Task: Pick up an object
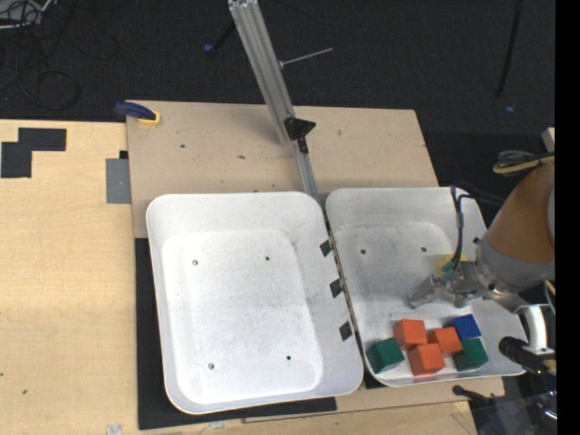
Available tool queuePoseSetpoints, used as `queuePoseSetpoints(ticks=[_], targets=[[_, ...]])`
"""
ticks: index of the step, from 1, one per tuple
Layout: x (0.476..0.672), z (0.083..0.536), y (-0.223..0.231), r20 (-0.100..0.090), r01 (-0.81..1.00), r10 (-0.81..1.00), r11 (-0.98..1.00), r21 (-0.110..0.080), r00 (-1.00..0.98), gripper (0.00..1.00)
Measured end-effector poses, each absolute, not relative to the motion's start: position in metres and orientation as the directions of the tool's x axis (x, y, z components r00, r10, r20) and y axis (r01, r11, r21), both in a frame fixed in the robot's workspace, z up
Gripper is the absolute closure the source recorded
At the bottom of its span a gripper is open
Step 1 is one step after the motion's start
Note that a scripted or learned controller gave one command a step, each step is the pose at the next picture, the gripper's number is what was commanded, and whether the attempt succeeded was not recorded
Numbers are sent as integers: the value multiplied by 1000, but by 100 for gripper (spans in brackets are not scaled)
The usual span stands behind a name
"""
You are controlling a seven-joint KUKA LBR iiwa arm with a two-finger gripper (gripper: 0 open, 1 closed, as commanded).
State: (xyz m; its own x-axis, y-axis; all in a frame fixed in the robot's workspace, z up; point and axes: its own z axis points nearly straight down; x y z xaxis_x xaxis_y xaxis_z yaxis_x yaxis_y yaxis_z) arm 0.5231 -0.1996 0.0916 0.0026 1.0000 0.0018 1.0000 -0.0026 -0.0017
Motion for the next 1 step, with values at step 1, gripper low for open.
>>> queuePoseSetpoints(ticks=[1], targets=[[523, 102, -200, 3, 1000, 1000, -9, -2, 9, 100]])
